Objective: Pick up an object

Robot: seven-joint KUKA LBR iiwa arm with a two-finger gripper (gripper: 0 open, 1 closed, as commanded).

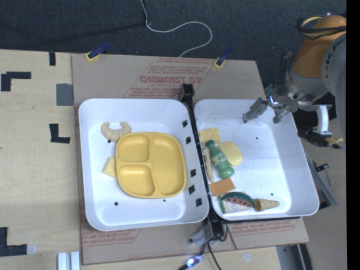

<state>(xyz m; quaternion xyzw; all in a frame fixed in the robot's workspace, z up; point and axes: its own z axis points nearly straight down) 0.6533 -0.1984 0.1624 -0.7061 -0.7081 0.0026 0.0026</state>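
Claw above the right bin's far edge

My two-finger claw (263, 110) hangs over the far right part of the shallow white right bin (292, 167), fingers spread apart, nothing between them. Left of it in that bin lies a green plastic bottle with an orange cap (219, 162), touching a pale yellow round piece (232, 153). A yellow divided plate (151, 164) sits in the left bin (90, 167).
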